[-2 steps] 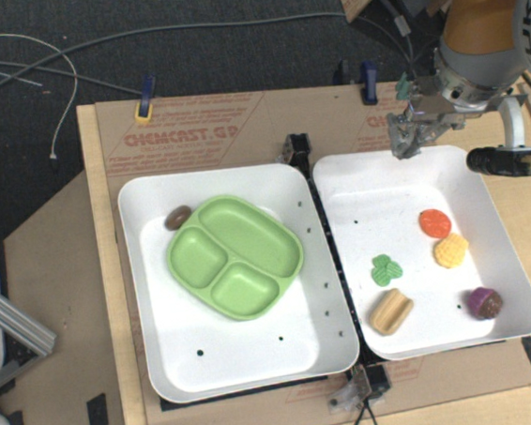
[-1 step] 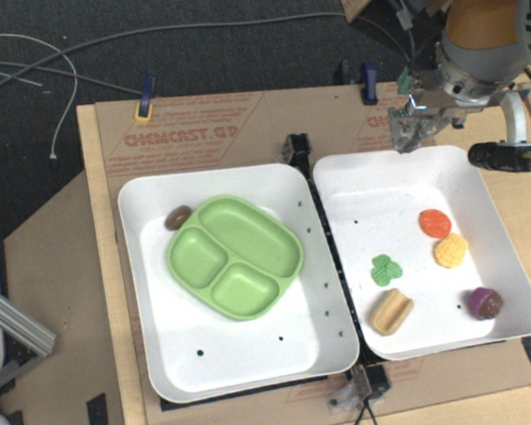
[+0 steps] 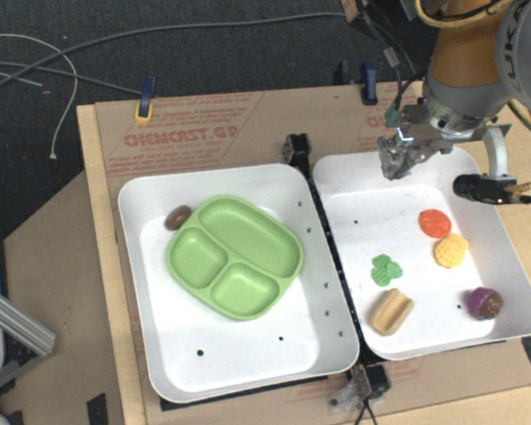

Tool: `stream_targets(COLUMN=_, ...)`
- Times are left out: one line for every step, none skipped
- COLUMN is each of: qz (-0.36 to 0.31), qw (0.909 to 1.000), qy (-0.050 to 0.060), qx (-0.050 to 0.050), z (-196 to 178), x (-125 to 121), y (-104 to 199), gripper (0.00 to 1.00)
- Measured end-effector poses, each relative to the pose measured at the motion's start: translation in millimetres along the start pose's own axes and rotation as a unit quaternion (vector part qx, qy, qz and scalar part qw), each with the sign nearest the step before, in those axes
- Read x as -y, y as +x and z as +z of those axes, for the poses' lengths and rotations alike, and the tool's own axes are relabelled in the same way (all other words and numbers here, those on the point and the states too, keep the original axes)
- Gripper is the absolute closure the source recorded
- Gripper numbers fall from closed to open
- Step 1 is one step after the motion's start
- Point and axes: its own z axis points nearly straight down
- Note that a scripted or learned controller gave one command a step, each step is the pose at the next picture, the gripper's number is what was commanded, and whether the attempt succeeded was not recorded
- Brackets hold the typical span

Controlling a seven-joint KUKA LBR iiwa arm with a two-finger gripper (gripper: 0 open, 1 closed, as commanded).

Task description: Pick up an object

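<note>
The right bin (image 3: 344, 246) holds an orange-red round item (image 3: 435, 223), a yellow bumpy item (image 3: 451, 251), a green leafy piece (image 3: 385, 269), a tan bread-like roll (image 3: 390, 311) and a dark purple item (image 3: 484, 303). My gripper (image 3: 398, 159) hangs over the bin's far edge, above and left of the orange-red item, apart from all of them. Nothing shows between its fingers.
The left bin (image 3: 151, 294) carries a green divided plate (image 3: 235, 255) and a small brown item (image 3: 178, 217) at its far left. A black clamp (image 3: 295, 146) sits between the bins at the back. Blue clips (image 3: 146, 99) hold the cardboard base.
</note>
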Motion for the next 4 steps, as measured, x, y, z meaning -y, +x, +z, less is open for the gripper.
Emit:
stream_targets(qz=0.000, qw=1.0000, qy=-0.002, qx=0.000, z=60.1, x=-0.9, y=-2.4, gripper=0.00)
stream_targets(qz=0.000, qw=1.0000, qy=-0.001, qx=0.000, z=118.8, x=-2.0, y=-10.2, gripper=0.00)
stream_targets(qz=0.000, qw=1.0000, qy=-0.004, qx=0.000, z=103.6, x=-3.8, y=-9.9, gripper=1.00)
stream_targets(qz=-0.001, qw=1.0000, qy=-0.008, qx=0.001, z=38.6, x=-8.6, y=-11.6, gripper=1.00)
